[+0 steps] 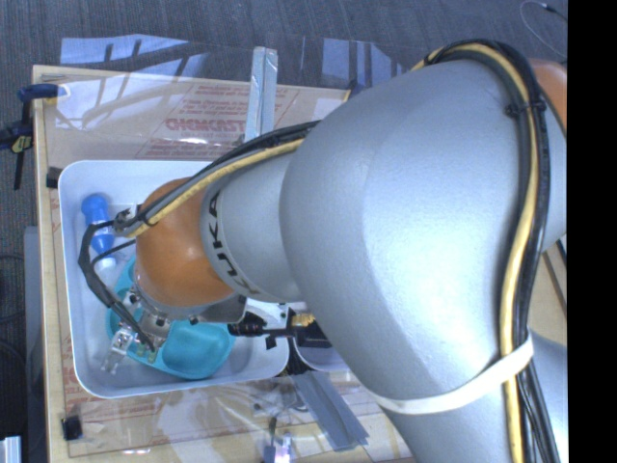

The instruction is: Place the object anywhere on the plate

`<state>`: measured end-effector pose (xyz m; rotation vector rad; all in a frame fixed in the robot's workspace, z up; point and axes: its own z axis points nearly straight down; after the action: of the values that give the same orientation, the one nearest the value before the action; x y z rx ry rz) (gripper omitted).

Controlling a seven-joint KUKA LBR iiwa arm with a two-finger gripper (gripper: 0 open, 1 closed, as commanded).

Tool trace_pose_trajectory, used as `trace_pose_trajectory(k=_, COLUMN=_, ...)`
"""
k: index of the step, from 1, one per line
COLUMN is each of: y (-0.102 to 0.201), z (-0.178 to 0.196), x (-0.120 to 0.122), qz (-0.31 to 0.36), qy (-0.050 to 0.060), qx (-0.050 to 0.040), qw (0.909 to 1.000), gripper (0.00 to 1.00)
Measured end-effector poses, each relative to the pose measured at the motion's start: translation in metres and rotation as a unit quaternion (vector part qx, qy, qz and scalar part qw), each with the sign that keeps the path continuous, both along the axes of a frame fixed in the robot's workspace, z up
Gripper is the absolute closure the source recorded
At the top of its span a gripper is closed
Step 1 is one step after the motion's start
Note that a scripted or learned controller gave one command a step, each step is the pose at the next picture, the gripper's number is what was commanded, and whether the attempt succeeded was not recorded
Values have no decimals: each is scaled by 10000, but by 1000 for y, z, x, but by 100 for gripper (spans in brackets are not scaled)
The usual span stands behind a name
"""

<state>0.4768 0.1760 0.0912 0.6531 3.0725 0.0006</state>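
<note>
You can read "UKA" — part of the brand — on the arm (289,230); the bench sheet's (207,119) red print stays illegible.

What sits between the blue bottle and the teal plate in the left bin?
In the camera view, the arm's orange wrist band and black cables lie between the blue bottle and teal plate.

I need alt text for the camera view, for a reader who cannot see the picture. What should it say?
A large grey KUKA arm with an orange band reaches from the right into the left white bin, its wrist low over a turquoise object. A blue object lies near the bin's far left corner.
</note>
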Motion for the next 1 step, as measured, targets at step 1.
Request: trace_pose_trajectory(k=1, y=23, z=-2, x=-2, qz=-1894, qy=68, qx=-145, qw=9818, gripper=0)
